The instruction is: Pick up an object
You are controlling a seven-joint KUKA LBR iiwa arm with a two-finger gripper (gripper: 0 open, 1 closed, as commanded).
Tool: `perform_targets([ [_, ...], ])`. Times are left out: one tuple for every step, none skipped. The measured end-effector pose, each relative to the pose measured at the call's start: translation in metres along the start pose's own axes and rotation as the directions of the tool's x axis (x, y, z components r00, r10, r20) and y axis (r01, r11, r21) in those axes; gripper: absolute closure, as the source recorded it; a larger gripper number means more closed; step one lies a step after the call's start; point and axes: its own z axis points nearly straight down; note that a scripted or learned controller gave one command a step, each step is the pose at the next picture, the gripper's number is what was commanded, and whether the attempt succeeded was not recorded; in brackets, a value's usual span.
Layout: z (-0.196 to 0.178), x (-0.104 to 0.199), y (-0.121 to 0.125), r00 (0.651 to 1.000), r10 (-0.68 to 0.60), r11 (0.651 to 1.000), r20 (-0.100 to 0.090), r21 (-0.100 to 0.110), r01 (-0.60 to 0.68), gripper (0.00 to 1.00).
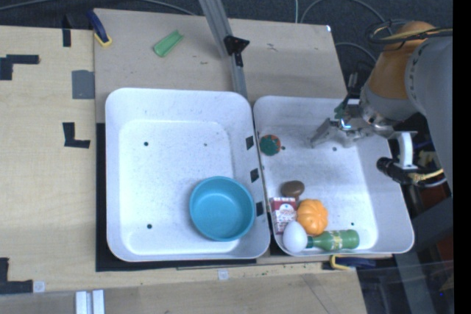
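Observation:
My gripper (331,140) hangs over the upper middle of the right bin (383,191), open, with nothing between its fingers. A small green and brown ball (270,145) lies to its left near the bin's left wall. Lower in that bin cluster a brown lump (292,188), an orange fruit (312,215), a red and white carton (282,214), a white egg (294,237) and a green bottle (335,240) lying on its side. A blue bowl (221,207) sits in the left bin (147,121) at its lower right.
A slanted metal pole (210,0) crosses the bench behind the bins. A green block (167,43) and a blue and yellow clamp (99,29) lie on the board at the back. Cables (309,7) loop at the upper right.

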Motion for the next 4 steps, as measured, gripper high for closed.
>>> perform_targets([
  [-0.014,0.000,0.002,1.000,-0.002,1.000,0.001,-0.005,0.002,1.00],
  [-0.059,0.001,-0.004,1.000,0.001,1.000,0.001,-0.010,-0.001,1.00],
  [-0.104,0.003,-0.009,1.000,0.001,1.000,0.001,-0.011,-0.001,1.00],
  [-0.147,0.004,-0.005,1.000,0.000,1.000,0.001,-0.011,0.000,1.00],
])
